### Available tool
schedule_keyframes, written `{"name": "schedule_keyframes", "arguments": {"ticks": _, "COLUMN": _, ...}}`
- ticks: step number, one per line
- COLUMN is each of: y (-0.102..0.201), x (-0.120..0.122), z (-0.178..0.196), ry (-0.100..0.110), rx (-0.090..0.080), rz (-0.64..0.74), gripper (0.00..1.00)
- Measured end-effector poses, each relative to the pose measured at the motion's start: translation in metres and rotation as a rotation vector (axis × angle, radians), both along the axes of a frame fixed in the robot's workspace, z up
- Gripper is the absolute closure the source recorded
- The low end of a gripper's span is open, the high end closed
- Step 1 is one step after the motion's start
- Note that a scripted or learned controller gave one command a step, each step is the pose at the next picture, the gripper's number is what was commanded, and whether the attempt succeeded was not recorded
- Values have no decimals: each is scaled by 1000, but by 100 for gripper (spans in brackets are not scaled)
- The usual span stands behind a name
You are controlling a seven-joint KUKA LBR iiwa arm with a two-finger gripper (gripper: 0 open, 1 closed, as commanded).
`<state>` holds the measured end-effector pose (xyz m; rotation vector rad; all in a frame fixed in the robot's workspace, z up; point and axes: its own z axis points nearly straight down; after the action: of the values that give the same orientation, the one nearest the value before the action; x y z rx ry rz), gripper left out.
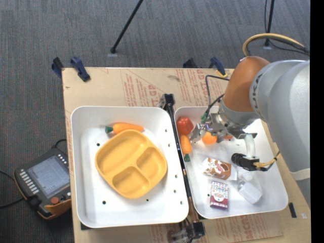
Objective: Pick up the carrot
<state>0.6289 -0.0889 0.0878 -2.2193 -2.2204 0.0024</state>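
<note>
The arm point(273, 95) is reaching in from the right, its gripper point(210, 132) hanging low over the right bin point(276, 196); how its jaws stand I cannot tell.

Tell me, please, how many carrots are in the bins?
2: one carrot in the left bin behind the yellow plate, another carrot at the right bin's left edge. The arm may hide more.

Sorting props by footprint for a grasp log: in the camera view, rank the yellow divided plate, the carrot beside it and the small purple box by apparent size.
1. yellow divided plate, clearly largest.
2. carrot and small purple box look about alike; I won't rank them.
</note>
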Motion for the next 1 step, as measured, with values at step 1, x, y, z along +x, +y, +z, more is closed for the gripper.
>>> {"name": "schedule_keyframes", "arguments": {"ticks": 1, "y": 5, "x": 3, "z": 0, "ry": 1, "rx": -5, "rz": 0, "gripper": 0}}
